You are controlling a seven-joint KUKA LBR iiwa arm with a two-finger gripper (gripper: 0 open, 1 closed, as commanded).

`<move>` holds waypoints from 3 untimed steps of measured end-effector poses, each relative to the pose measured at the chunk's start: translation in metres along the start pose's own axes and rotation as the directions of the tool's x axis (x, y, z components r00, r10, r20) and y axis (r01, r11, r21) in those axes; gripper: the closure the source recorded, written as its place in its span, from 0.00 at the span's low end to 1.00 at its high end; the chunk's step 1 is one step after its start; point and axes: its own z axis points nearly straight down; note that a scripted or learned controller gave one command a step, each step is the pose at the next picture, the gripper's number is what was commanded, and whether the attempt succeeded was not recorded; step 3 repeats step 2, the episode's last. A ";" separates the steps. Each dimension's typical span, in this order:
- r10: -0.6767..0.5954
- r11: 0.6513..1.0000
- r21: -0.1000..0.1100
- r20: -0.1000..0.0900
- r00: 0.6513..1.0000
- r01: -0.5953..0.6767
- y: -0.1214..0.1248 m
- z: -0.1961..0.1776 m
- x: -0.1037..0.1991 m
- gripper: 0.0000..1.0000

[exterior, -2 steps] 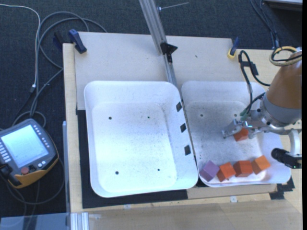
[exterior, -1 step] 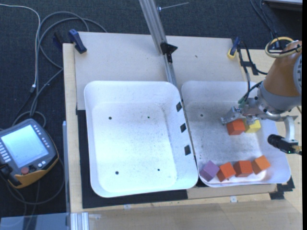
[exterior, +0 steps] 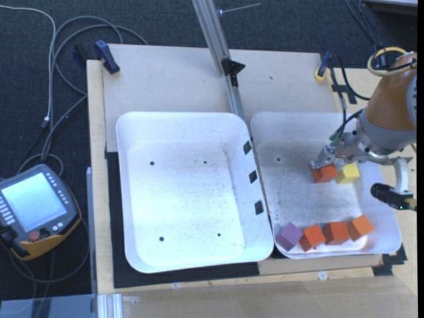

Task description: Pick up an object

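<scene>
Orange block (exterior: 324, 173) sits mid right bin (exterior: 285, 197), touching a yellow block (exterior: 348, 172). Gripper (exterior: 327, 159) low over it; grip state hard to tell, likely just above. Centre on orange, avoid nudging yellow, lift straight.

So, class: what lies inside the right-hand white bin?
The right-hand bin holds a purple block and three orange blocks along its near edge, plus an orange block and a yellow block by the gripper. The arm covers the bin's far right corner.
</scene>
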 end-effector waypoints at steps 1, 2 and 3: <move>-0.002 1.000 0.011 0.000 1.000 0.002 0.029 0.023 0.096 1.00; -0.002 1.000 0.012 -0.005 1.000 0.002 0.049 -0.079 0.177 1.00; -0.002 1.000 0.012 -0.005 1.000 0.002 0.049 -0.079 0.177 1.00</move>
